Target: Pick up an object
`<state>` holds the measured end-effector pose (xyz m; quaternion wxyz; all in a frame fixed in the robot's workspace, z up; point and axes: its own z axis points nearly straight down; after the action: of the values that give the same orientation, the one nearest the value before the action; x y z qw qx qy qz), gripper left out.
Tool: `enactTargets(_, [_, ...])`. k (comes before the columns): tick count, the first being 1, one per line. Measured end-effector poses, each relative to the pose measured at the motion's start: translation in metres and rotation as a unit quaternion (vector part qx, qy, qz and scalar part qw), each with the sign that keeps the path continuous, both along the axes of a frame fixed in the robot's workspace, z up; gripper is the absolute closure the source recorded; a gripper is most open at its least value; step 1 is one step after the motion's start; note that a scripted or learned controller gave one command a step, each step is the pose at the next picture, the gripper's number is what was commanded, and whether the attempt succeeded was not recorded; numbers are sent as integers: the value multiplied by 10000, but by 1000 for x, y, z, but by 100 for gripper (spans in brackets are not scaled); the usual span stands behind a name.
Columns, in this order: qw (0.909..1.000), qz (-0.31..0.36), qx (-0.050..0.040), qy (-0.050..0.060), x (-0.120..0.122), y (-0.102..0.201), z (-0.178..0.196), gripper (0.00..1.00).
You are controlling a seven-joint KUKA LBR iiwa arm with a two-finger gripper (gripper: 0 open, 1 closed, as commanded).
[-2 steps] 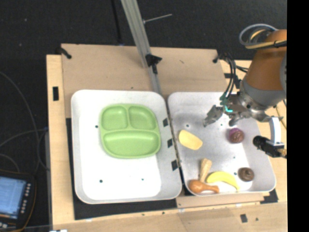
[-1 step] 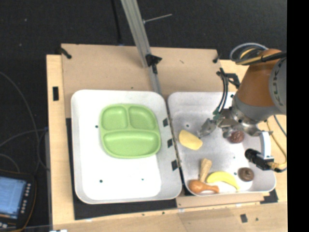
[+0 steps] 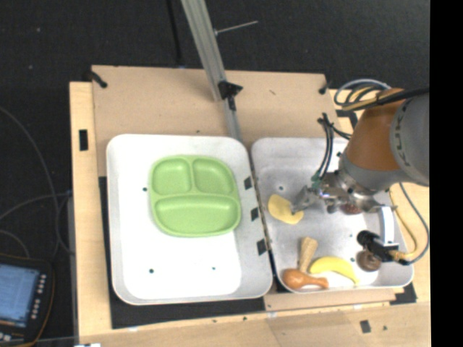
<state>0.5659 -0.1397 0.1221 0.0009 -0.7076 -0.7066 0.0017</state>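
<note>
From my feed, the arm (image 3: 380,139) reached in from the right over the right bin (image 3: 289,154), its hand (image 3: 307,199) low beside a pale yellow piece (image 3: 283,210), at or almost at that piece's right edge. I could not tell how the hand was set. Nearer the front of that bin lay a banana (image 3: 334,268), a tan cone (image 3: 308,251) and an orange-brown item (image 3: 304,280), close together. The left bin (image 3: 130,266) carried a green divided plate (image 3: 194,196). Both bins sat on the desk (image 3: 159,92).
</note>
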Motion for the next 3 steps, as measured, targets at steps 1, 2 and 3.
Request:
enactTargets(1, [10000, -8, -2, -17, 0, -1, -22, 0])
enactTargets(2, [10000, -38, -2, -40, 1, -2, -9, 100])
enactTargets(3, [10000, 17, -6, -60, 3, -3, 56, 100])
